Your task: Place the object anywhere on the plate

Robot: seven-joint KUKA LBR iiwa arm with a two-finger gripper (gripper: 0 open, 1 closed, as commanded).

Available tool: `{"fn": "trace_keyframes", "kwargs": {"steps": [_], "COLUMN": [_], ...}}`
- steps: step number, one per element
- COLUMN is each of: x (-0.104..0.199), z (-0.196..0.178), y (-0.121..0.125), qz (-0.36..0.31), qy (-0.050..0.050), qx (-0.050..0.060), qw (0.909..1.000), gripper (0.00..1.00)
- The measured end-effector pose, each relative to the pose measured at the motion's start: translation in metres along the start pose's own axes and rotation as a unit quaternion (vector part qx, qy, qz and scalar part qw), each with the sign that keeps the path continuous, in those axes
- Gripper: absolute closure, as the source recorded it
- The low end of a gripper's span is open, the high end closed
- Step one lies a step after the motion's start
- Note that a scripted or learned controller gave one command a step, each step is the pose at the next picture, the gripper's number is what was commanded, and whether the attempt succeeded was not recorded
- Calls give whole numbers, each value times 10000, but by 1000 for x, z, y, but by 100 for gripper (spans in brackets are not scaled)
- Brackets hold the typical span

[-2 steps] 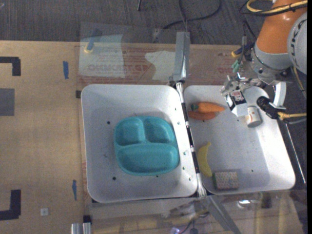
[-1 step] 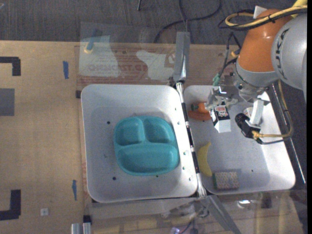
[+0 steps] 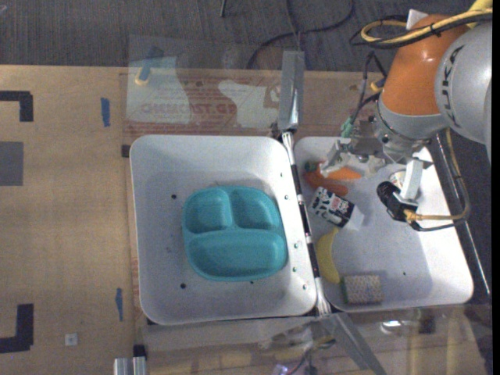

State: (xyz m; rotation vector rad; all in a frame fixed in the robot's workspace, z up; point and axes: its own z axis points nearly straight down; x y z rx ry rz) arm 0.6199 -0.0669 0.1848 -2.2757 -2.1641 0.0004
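A teal divided plate lies in the middle of the left bin. In the right bin, my gripper hangs low at the bin's upper left corner, right over an orange carrot-shaped object that lies against the bin's left wall. The gripper body hides part of that object, so I cannot make out whether there is contact. Just below it lies a small black-and-white carton.
A yellow banana lies along the right bin's left wall, with a speckled sponge near the front edge. A metal divider separates the bins. A black cable plug dangles from the wrist over the right bin.
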Motion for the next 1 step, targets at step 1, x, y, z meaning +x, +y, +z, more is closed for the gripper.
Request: {"fn": "trace_keyframes", "kwargs": {"steps": [1], "x": [-1], "z": [-10], "y": [1], "qz": [7], "qy": [1], "qx": [-14], "qw": [10000], "gripper": [100]}}
